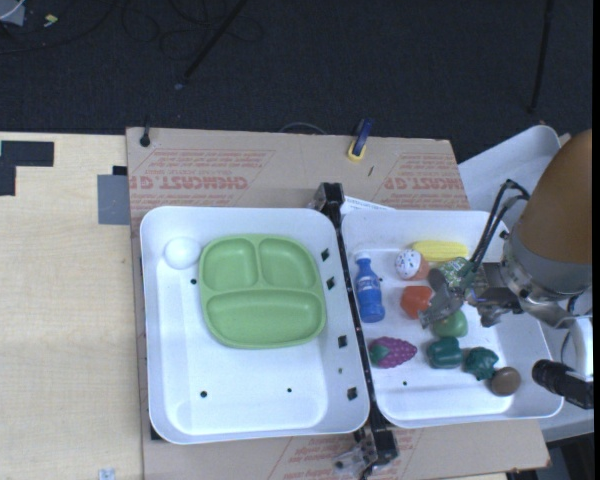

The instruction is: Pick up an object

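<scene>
My gripper [448, 303] hangs low over the right bin [540, 408], in the middle of the toy pile; I cannot tell from this view how it is set or whether it has anything. It sits right over a green toy [452, 324], with an orange one [414, 299] just to its left. Around it lie a yellow banana [438, 251], a spotted white ball [408, 263], a blue bottle [368, 288] near the divider, purple grapes [392, 351], two dark green pieces [443, 352] [481, 362] and a brown lump [504, 380]. The left bin [180, 398] holds a green divided plate [262, 292] and a white ball [181, 253] in its far corner.
</scene>
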{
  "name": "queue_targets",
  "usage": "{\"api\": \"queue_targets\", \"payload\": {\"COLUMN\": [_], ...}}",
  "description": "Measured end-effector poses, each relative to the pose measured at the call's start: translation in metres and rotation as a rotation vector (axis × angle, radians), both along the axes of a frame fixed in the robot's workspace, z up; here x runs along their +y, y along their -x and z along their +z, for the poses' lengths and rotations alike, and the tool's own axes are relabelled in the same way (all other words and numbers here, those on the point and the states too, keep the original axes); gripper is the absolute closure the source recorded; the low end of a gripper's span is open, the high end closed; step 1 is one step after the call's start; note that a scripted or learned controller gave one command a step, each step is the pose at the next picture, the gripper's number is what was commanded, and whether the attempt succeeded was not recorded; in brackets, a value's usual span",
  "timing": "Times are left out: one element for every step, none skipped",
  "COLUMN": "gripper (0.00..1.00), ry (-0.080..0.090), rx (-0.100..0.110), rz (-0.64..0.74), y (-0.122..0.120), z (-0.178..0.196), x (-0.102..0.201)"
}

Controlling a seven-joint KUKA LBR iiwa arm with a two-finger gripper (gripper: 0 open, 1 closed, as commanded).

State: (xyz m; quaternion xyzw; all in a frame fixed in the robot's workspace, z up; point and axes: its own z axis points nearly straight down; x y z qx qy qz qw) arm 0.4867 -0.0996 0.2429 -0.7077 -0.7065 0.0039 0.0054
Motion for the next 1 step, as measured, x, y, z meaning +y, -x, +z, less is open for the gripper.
{"api": "queue_targets", "payload": {"gripper": [0.00], "ry": [0.002], "rx": [-0.012], "rz": [0.002], "y": [-0.0021], "z": [0.0054], "x": [-0.0004]}}
